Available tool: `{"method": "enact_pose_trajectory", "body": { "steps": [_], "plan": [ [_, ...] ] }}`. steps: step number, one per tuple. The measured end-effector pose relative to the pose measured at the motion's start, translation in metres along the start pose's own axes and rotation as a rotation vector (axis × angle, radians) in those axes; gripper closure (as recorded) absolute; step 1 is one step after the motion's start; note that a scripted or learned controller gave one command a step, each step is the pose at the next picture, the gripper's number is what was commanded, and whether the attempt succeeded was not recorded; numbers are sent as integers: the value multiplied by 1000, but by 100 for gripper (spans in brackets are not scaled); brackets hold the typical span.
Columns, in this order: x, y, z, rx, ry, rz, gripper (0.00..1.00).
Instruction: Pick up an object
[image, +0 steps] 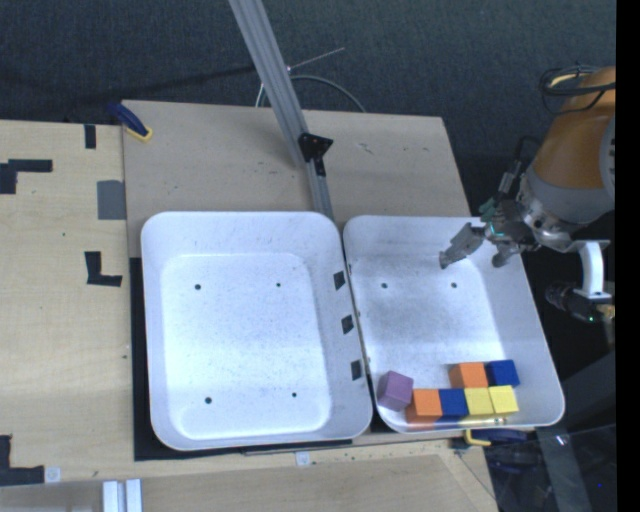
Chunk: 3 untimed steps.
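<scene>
While the small coloured blocks (462, 392) lie bunched along the near edge of the right-hand shallow white bin (420, 300), none of them is between the fingers of the two-finger gripper (482, 247), so the pick has not been made and the step in hand looks like the approach. The cluster is made of cube-like pieces, seemingly foam or wood: a purple one (396, 388) sits at the left end, slightly apart and turned, then an orange (427, 402), a blue (453, 401) and two yellow ones (491, 401) in a row touching each other, with a second orange (467, 375) and a second blue (502, 372) just behind them. They are packed tight against the bin's sloping wall, which I judge will make a clean grasp awkward; the purple block offers the most free room.

The gripper hangs over the far right part of the same bin, well apart from the blocks, its two fingers spread with nothing between them. The next move calls for travelling toward the near edge, lining the fingers across one block, then descending.

Beside this bin, the left-hand white bin (240, 330) touches it along the middle.
</scene>
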<state>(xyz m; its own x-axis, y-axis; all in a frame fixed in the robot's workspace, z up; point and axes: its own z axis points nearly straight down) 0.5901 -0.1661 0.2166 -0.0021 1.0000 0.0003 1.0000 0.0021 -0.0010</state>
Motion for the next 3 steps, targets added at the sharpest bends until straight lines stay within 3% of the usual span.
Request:
{"method": "enact_pose_trajectory", "body": {
  "steps": [1,2,3],
  "plan": [
    [35,30,78,7,2,-2,0],
    [75,50,128,4,1,-3,0],
    [113,10,20,-7,1,-2,0]
  ]
}}
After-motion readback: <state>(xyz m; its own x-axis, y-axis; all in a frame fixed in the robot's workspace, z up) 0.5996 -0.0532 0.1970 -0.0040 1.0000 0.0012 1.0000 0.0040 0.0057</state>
